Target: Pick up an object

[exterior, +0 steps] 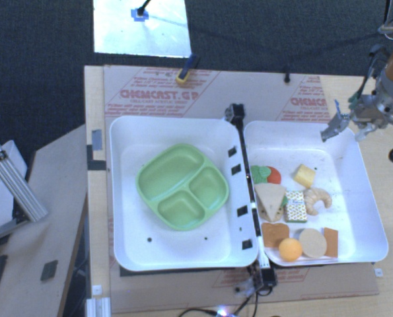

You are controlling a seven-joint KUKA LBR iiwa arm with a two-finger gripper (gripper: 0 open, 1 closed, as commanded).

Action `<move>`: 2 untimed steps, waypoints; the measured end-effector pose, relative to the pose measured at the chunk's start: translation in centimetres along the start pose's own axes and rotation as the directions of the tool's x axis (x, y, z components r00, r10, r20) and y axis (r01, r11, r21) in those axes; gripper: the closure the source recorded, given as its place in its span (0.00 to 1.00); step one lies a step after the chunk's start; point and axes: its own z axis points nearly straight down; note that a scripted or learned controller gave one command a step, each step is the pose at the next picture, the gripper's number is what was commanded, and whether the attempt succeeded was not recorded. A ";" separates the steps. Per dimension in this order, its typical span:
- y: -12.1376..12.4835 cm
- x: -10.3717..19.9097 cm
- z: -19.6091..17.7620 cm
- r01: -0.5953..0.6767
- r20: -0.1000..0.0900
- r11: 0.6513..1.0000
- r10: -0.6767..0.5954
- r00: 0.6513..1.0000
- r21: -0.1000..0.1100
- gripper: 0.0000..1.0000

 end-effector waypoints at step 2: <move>0.8 0.0 5.1 0.003 0.003 1.000 -0.003 1.000 -0.012 0.00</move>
